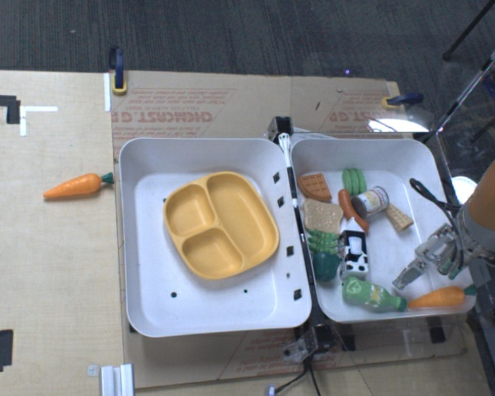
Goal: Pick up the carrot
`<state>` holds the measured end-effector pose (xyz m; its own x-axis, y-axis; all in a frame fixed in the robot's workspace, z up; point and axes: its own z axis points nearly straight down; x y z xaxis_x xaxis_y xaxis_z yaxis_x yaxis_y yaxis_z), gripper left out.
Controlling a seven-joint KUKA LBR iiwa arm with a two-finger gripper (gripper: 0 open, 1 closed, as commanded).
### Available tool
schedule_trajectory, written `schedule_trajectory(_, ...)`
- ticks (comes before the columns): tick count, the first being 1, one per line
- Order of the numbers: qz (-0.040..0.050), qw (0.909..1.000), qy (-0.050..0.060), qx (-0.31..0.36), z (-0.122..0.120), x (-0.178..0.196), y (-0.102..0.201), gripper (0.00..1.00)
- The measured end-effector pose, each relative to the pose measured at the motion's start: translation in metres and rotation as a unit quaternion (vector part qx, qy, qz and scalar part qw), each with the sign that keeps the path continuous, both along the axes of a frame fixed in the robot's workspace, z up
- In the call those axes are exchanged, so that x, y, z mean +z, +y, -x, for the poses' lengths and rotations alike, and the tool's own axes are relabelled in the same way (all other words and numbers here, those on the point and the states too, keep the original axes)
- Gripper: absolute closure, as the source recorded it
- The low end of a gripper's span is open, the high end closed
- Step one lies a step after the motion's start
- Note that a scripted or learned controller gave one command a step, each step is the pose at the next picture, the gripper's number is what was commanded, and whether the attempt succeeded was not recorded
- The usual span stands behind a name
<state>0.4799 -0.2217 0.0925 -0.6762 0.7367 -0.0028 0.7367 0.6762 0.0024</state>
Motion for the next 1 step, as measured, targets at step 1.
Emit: schedule_trajectory(1, 0.0007, 0.9788, 0.0, 0.205, -0.0002, 0.0001, 0.0001, 0.0)
